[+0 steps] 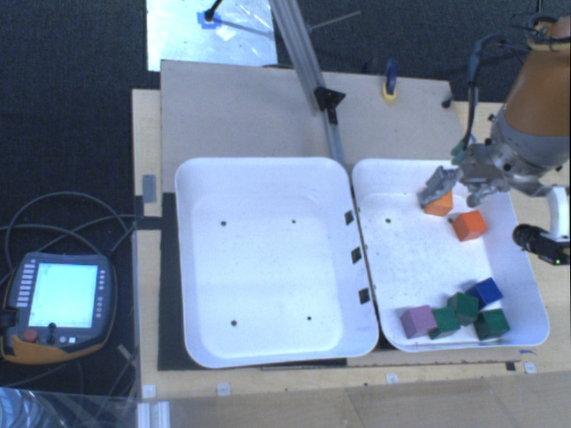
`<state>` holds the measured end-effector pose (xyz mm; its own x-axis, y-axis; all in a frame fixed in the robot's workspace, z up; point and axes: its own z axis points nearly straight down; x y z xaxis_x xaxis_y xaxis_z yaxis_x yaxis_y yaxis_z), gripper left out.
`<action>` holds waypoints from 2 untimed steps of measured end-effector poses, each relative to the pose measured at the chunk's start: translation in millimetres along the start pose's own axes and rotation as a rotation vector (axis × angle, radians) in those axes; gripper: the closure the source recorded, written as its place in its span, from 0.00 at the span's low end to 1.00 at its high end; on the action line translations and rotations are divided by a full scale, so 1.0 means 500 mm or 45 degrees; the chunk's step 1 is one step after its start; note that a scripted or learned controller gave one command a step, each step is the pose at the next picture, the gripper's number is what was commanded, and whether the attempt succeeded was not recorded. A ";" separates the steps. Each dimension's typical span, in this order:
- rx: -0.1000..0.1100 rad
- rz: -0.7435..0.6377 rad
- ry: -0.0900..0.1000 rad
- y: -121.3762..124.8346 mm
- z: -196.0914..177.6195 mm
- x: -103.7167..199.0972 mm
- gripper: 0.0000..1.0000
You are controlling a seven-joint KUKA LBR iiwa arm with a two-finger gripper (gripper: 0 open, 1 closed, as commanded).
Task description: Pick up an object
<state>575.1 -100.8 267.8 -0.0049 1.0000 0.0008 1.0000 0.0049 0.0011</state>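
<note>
The tool hangs low over the right bin, directly above an orange block, its grip state not discernible, with a second orange block just beside and pink, green and blue blocks clustered near the front wall.

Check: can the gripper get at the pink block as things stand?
Probably yes. The pink block lies uncovered near the right bin's front edge; the gripper is above the same bin, though a green block crowds one side.
</note>
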 end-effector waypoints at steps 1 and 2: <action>-0.001 0.002 0.000 0.000 0.000 0.000 0.00; 0.004 0.004 0.000 -0.014 0.089 0.003 0.00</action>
<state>568.1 -99.6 223.4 -0.0019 1.0000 0.0004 1.0000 0.0019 -0.0022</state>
